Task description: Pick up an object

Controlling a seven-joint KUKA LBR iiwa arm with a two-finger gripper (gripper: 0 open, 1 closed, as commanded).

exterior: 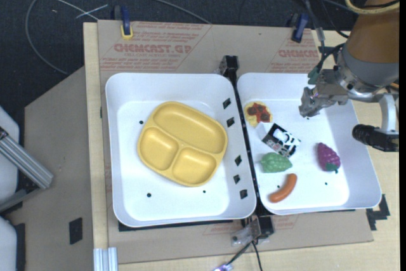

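The right bin holds several small items: a yellow-and-red piece of toy food, a black-and-white block, a green toy vegetable, an orange sausage and a purple bunch of grapes. My gripper hangs over the upper part of this bin, right of the yellow-and-red piece and above the grapes. Nothing shows between its fingers.
The left bin bears a yellow three-compartment plate. A black divider with clips runs between the bins. Blue clamps hold the cardboard base at the back. Cables lie on the dark floor behind.
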